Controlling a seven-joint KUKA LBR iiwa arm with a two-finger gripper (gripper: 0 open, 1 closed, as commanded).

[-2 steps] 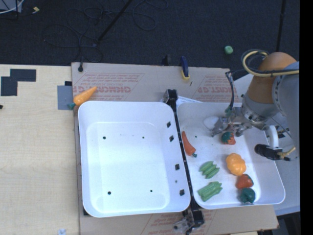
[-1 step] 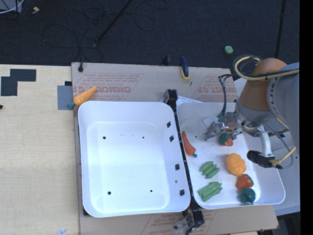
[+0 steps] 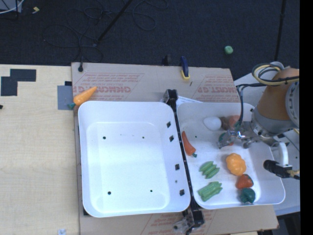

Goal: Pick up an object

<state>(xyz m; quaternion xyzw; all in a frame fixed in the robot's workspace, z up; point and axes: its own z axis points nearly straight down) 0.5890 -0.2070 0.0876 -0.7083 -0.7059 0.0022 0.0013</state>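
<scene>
The right bin (image 3: 201,112) holds several toy foods. A white egg-shaped piece (image 3: 212,123) lies near the bin's back, with a pinkish piece (image 3: 234,120) to its right. A red-orange chili (image 3: 188,144) rests by the left wall. Two green pods (image 3: 209,169) (image 3: 210,190) lie in the middle. Toward the right are an orange pepper (image 3: 235,164), a red piece (image 3: 244,181) and a dark green piece (image 3: 247,196). My gripper (image 3: 229,139) is low in this bin, just right of the white piece and above the orange pepper.
The left bin (image 3: 127,160) sits beside the right one, with a black divider (image 3: 177,146) between them. An orange carrot (image 3: 84,95) lies on the cardboard beyond the left bin's back left corner. The arm's grey body (image 3: 274,116) overhangs the right bin's back right.
</scene>
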